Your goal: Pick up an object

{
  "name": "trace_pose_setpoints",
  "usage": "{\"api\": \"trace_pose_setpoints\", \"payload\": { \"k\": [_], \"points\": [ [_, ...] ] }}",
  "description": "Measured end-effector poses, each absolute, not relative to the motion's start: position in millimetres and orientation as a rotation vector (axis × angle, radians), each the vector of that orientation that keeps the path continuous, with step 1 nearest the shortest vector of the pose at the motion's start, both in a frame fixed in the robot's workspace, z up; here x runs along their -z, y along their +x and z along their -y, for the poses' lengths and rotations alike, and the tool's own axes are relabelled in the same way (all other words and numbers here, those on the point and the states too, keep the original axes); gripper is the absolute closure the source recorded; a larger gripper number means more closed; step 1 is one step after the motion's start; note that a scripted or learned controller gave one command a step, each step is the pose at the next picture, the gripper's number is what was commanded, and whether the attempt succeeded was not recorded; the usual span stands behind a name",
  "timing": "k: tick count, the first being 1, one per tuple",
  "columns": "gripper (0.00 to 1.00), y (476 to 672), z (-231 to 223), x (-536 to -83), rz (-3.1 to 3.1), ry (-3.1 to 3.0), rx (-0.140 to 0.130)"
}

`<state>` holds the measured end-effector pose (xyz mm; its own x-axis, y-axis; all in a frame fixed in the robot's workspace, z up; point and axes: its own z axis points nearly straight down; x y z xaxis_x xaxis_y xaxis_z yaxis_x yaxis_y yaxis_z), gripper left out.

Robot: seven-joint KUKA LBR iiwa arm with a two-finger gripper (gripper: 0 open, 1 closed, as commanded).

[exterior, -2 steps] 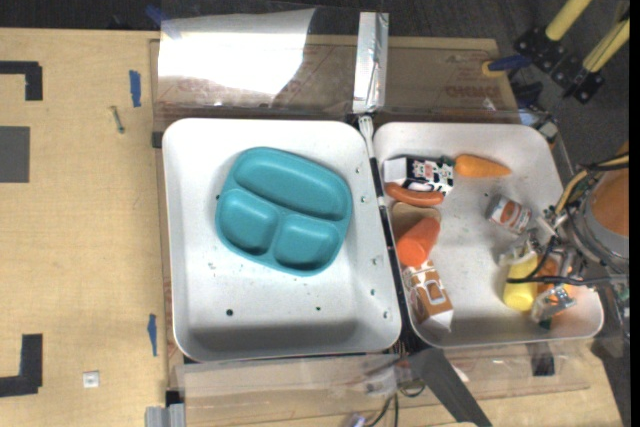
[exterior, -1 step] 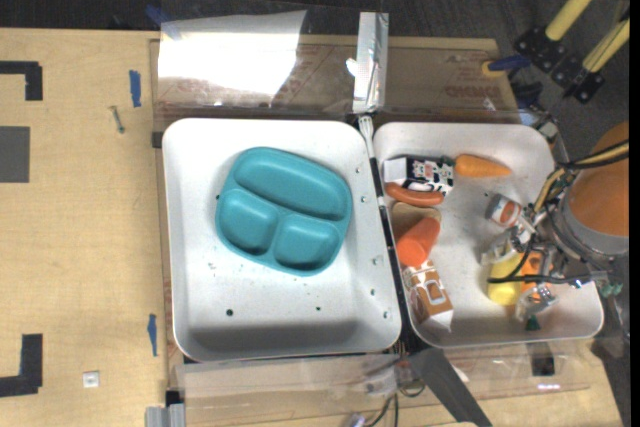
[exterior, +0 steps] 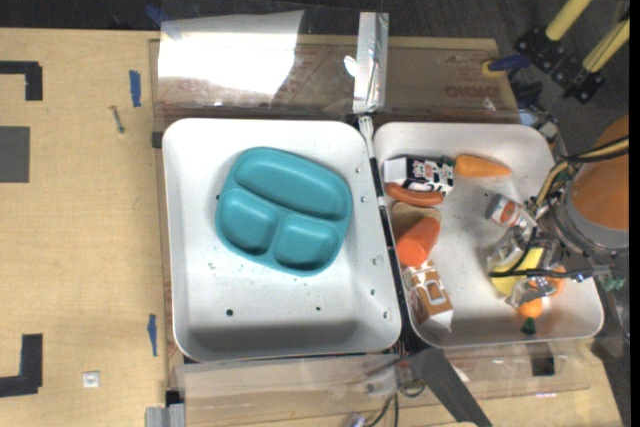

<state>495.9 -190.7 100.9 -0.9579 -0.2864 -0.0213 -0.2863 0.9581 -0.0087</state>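
On the left we see the left bin (exterior: 190, 315) carrying a teal divided plate (exterior: 283, 210). Further right, the right bin (exterior: 470, 330) holds an orange cup (exterior: 420, 237), a small carton (exterior: 432, 293), a carrot (exterior: 482, 167) and a yellow piece (exterior: 520, 273). We judge the reach-and-grasp step is in hand. The end effector (exterior: 522, 250) hangs low at the right bin's right side, just beside the yellow piece; whether it is apart or together we cannot tell. Next, we would close on one item and lift.
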Motion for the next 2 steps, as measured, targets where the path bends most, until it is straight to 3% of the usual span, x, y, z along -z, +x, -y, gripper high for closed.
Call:
{"api": "trace_pose_setpoints", "payload": {
  "k": [1, 2],
  "points": [
    [1.0, 514.1, 118.9, -214.7, -3.091, -0.471, 0.005],
    [1.0, 530.5, 129.6, -97.5, -3.022, -0.83, 0.003]
  ]
}}
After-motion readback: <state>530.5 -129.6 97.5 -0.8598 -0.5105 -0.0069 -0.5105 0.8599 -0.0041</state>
